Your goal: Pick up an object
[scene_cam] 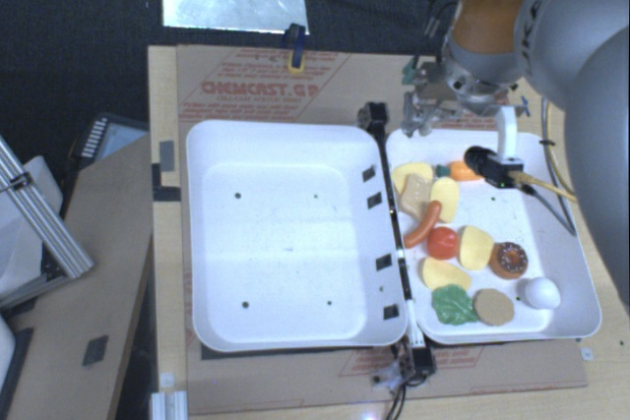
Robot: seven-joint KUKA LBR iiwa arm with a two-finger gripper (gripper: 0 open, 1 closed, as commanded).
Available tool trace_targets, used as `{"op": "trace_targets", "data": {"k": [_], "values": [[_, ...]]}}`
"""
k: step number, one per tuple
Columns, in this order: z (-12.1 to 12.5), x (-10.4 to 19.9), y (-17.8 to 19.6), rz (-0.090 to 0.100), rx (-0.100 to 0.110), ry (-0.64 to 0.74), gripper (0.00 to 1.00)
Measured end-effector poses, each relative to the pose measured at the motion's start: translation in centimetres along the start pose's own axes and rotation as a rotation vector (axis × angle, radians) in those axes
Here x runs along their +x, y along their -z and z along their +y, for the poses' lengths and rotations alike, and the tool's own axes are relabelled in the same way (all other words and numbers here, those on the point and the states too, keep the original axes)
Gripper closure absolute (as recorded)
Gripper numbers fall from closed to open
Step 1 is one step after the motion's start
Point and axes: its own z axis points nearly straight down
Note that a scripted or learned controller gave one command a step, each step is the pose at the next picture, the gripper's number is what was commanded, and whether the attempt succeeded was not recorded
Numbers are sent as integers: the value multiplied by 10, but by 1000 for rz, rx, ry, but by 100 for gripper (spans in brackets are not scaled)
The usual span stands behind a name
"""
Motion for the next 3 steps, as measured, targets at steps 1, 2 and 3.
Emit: {"op": "trace_targets", "data": {"k": [1,2,3], "values": [[17,75,22,4,7,3,100],[15,154,20,4,10,3,100],[-6,233,-1,4,14,3,100]]}}
